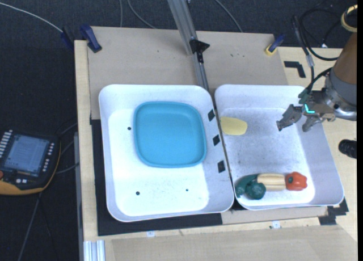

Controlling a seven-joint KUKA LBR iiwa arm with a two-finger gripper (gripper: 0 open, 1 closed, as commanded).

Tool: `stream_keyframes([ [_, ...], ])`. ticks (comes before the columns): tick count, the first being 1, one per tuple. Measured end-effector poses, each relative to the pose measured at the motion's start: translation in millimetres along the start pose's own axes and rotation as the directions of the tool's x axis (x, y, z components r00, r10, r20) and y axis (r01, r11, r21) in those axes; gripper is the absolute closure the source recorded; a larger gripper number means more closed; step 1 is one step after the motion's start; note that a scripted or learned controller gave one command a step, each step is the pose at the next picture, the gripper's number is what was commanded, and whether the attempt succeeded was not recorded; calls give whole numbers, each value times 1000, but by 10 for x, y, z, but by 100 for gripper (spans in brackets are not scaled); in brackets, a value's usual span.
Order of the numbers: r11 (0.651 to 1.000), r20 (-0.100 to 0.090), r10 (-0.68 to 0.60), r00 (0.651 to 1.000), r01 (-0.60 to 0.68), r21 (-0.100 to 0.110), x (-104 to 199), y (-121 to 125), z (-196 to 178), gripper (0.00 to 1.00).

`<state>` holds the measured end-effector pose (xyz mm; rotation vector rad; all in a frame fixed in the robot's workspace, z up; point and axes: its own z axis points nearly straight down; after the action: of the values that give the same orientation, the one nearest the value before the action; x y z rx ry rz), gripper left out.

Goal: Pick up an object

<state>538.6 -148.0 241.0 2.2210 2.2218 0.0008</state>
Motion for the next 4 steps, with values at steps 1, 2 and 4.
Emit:
stream_keyframes([
  [1,1000,0,0,1000,0,0,0,0,1,0],
  [2,1000,-1,0,1000,0,5,34,56,595,0],
  [4,1000,0,0,1000,0,4,93,-32,1473,0],
])
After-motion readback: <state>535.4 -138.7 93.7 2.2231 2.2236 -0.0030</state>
